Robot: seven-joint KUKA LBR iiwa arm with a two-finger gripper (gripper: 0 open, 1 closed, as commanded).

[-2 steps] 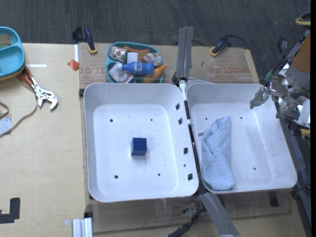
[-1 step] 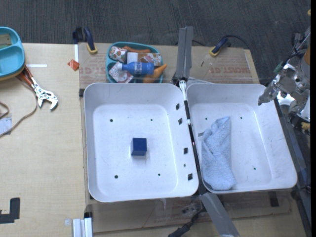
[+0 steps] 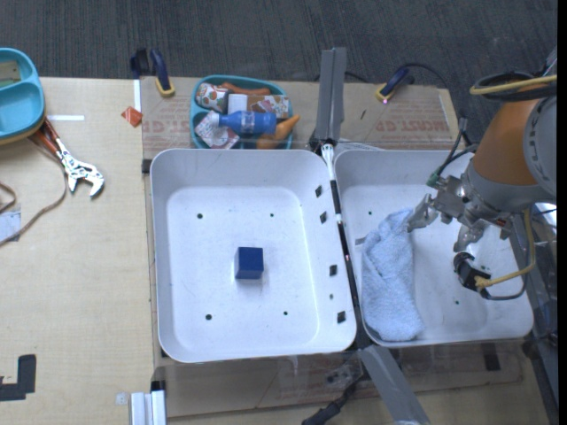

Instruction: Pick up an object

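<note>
- Fingers of the gripper hang spread apart over the right bin, pinching nothing; the nearer tip sits just beside the upper edge of the light blue cloth, though contact cannot be told.
- Nearest the camera, the cloth lies crumpled along the right bin's left side, probably the closest target for a grasp.
- Next, a blue block sits alone near the middle of the left bin, well apart from the arm.
- Farthest, on the tabletop behind the bins, a small teal tub keeps spare objects out of reach.
</note>
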